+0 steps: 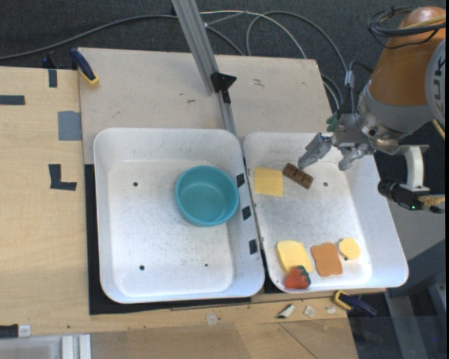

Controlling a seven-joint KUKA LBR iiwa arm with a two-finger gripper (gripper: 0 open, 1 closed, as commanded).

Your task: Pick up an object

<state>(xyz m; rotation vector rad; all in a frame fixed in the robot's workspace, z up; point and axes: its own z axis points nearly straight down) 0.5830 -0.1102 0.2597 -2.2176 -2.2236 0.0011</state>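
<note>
My gripper [331, 156] hangs over the far part of the right bin [374, 223], its two fingers spread open with nothing between them. Just left of and below the left finger [313, 152] lies a small brown chocolate bar [298, 176], apart from it. A flat yellow cheese square [269, 182] rests beside the bar near the bin's left wall. Along the near edge sit a yellow piece [292, 253], an orange toast slice [327, 259], a small yellow round [349, 248] and a red strawberry [298, 277].
A teal bowl [206, 194] stands in the left bin [127, 238]. A grey pole [198, 36] slants down to the bins' shared far corner. Cables [284, 28] trail behind the bench. The middle of the right bin is bare floor.
</note>
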